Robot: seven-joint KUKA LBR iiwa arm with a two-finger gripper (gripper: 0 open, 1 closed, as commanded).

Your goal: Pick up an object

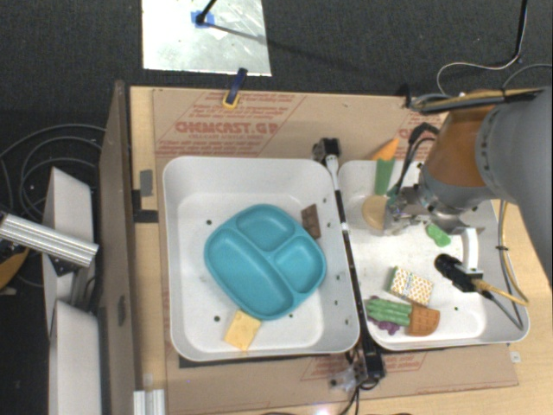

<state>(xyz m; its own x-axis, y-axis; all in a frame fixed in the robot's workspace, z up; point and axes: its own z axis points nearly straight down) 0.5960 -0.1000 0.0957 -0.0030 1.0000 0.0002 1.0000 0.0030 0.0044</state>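
Camera view: the grey arm's gripper (399, 217) sits low in the right bin (484, 318), well to the right of the teal divided plate (263, 259). Whether the gripper is spread or closed cannot be told. A beige round object (373, 212) lies just beside the gripper, on the plate's side. In the left bin (190, 223), a brown block (311, 221) lies just beside the plate's upper right edge, and a yellow block (242, 329) lies just below the plate.

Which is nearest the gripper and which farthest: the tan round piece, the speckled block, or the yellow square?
From the gripper:
1. Tan round piece, right bin, beside it.
2. Speckled block, right bin, nearer the front.
3. Yellow square, left bin, front edge.
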